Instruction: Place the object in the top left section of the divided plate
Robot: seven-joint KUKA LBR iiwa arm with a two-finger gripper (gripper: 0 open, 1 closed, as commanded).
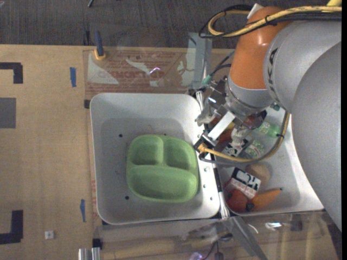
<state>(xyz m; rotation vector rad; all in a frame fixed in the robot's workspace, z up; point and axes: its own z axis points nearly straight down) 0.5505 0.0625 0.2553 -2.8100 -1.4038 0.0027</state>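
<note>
The green divided plate (162,169) lies in the left white bin (108,145), with two small sections on its far side and one long section on its near side. All three sections are bare. My gripper (229,136) hangs low over the left part of the right bin (295,194), just past the wall between the bins. It is among the items there, and a reddish-brown piece (225,136) shows right at its tip. The wrist and cables hide how the gripper meets that piece.
In the right bin, near its front, lie an orange carrot (267,197), a red round item (237,200), a black-and-white box (246,181) and a tan rounded item (261,171). A green-printed packet (265,129) lies under the wrist. The arm covers the bin's right side.
</note>
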